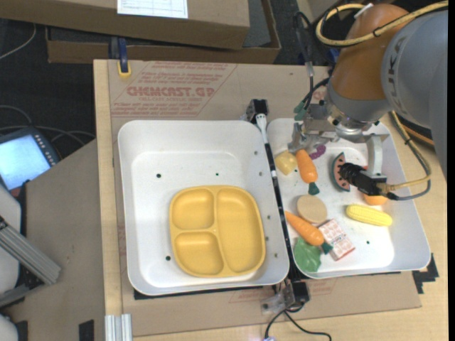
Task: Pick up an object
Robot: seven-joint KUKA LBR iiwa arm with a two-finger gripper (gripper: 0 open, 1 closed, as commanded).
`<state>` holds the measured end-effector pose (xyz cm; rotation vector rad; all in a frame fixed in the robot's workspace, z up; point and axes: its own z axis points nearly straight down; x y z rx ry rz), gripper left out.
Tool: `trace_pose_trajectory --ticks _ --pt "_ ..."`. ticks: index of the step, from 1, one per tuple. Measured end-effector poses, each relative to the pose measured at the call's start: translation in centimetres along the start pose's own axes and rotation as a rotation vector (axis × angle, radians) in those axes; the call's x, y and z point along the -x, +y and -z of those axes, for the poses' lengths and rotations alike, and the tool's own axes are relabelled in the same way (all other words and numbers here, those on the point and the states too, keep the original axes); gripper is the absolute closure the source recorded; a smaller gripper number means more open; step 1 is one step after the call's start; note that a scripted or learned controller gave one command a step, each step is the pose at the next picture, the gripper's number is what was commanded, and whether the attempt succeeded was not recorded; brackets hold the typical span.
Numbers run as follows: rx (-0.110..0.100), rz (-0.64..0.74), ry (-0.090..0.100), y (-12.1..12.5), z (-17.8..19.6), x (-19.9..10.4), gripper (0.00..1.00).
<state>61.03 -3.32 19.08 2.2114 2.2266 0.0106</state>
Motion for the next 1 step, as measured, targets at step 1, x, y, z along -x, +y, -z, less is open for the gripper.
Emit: trace_pose_trajectory --ticks 1 --pt "-0.006 -0.002 0.000 -4.26 5.26 -4.80 1.00"
